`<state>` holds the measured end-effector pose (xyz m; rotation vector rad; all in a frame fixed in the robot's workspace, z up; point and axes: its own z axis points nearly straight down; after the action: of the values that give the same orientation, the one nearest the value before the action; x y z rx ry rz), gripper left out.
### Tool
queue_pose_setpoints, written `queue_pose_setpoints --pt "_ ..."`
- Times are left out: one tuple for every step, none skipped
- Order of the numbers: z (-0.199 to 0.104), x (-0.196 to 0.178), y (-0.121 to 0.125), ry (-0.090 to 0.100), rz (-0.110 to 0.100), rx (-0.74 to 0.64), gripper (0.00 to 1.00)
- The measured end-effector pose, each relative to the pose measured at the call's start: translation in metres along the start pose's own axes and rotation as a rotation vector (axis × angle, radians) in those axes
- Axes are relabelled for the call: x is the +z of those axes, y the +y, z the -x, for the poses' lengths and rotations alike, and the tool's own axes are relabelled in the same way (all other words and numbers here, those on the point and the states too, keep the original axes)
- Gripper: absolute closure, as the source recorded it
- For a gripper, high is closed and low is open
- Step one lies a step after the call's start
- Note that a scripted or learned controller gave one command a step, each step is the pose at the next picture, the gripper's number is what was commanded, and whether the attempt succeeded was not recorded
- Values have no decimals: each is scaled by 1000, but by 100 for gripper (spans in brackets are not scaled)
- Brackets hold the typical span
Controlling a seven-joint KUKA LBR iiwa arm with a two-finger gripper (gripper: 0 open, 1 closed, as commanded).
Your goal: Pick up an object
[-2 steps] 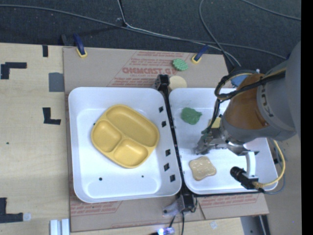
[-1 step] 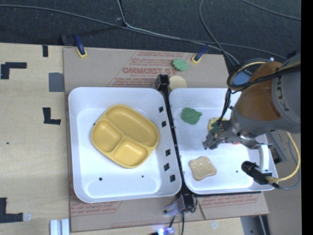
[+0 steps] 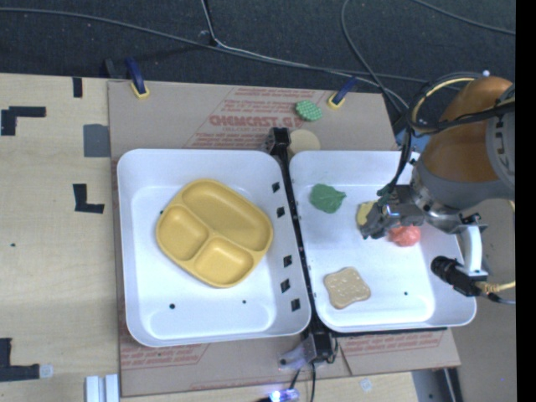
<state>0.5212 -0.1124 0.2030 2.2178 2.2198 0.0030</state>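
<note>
Left of the gripper [image 3: 378, 222], well apart and across the black divider [image 3: 289, 224], lay the left bin [image 3: 138, 308] w/ a yellow 3-compartment plate [image 3: 214, 231] sitting tilted in its middle. Under the gripper was the right bin [image 3: 435, 308], touching the left one along that divider. Behind the gripper, to the right, the grey arm [image 3: 456, 187] came in, orange band [image 3: 473, 128] above the wrist, black cables looping over it.

Objects near the gripper, largest first: a tan toast-shaped piece [image 3: 346, 287] lay below and a bit left of it, apart, flat on the bin floor. A green leafy piece [image 3: 327, 198] lay up-left, near but not touching. A red/pink lump [image 3: 406, 235] sat just beside the gripper on its right-lower side, partly tucked under the gripper body. A yellow item [image 3: 364, 214] showed right at the gripper's tip, mostly hidden by the dark gripper; looked to be touching or very close, couldn't tell which.

Finger spread: couldn't tell, dark hardware blurred together from above, and couldn't tell if anything sat between them.

Farther up-left, outside both bins on the cardboard, a small green dotted piece [image 3: 308, 110].
</note>
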Motion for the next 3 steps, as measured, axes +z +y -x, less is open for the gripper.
queue_pose_setpoints --pt "0 -15 1 1 -3 0 100" --pt "-46 -9 6 3 -6 -5 100" --pt "-103 -19 23 3 -4 -7 100"
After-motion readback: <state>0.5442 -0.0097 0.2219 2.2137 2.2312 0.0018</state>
